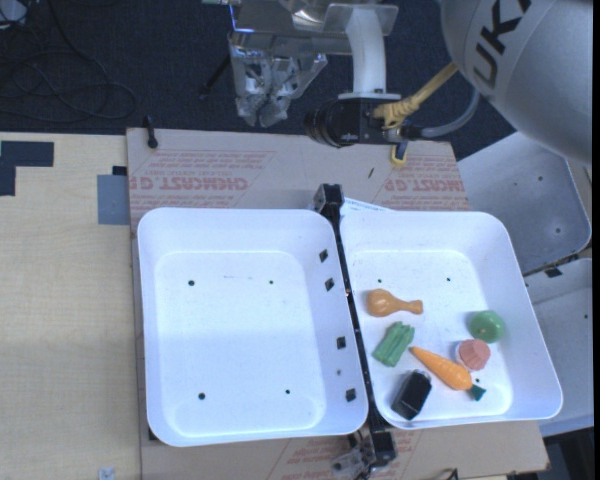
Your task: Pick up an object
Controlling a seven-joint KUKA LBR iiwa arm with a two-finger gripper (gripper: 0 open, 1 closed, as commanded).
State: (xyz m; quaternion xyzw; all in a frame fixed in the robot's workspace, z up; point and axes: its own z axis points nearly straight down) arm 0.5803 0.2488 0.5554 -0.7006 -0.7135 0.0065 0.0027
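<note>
Tool [265,93] above bins, perhaps bare; carrot [442,367] touches black block [412,394]

I see the arm [520,38] reaching in from the upper right, its big grey body close to the camera; the wrist carries a white link and yellow cable; the gripper [265,93] hangs at the top of the view, its tips too blurred to judge.
</note>
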